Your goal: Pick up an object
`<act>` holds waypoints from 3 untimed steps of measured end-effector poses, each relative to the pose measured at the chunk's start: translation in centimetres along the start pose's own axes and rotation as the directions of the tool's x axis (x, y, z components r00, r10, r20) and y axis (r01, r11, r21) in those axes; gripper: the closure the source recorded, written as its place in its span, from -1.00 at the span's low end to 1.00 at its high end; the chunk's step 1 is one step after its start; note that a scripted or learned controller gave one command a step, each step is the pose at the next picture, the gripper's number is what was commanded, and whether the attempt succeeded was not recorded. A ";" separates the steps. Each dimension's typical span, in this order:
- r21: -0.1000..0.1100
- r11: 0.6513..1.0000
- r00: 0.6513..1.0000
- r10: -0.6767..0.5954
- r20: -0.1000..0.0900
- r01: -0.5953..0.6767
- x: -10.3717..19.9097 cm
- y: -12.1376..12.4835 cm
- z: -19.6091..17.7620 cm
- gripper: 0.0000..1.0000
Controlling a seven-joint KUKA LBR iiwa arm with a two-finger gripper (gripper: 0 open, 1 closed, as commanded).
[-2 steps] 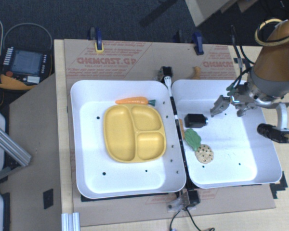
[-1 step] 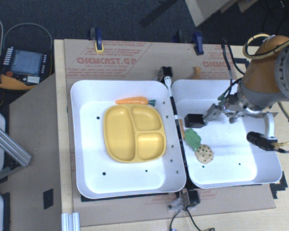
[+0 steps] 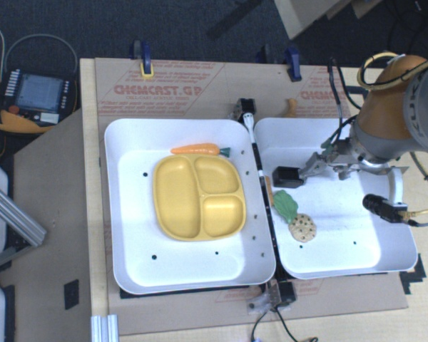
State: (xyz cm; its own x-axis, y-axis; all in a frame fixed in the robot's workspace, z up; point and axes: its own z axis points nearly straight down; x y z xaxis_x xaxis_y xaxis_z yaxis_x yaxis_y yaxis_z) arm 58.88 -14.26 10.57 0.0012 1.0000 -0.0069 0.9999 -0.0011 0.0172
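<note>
In the right bin, a green leaf-shaped piece lies near the left wall, and a round speckled cookie touches its lower edge. My gripper reaches in from the right and hangs just above the leaf piece, close to the wall between the bins. I see nothing held in it. In the left bin, a yellow divided plate sits in the middle, with an orange carrot lying along its far edge.
The grey arm with its orange band covers the right bin's far right corner. A black cable fitting juts over the right side of that bin. Clamps hold the brown board at the back.
</note>
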 end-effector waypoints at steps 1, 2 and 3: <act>0.014 1.000 1.000 0.000 -0.005 0.000 0.3 -0.4 -0.1 1.00; 0.011 1.000 1.000 -0.003 -0.005 0.003 0.8 0.5 -5.0 1.00; 0.010 1.000 1.000 -0.002 -0.005 0.002 0.8 0.8 -9.9 1.00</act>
State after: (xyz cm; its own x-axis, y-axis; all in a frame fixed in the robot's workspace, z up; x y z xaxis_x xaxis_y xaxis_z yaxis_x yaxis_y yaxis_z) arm 59.49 -13.41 20.48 -0.0010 1.0000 -0.0020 1.0000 0.0010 0.0072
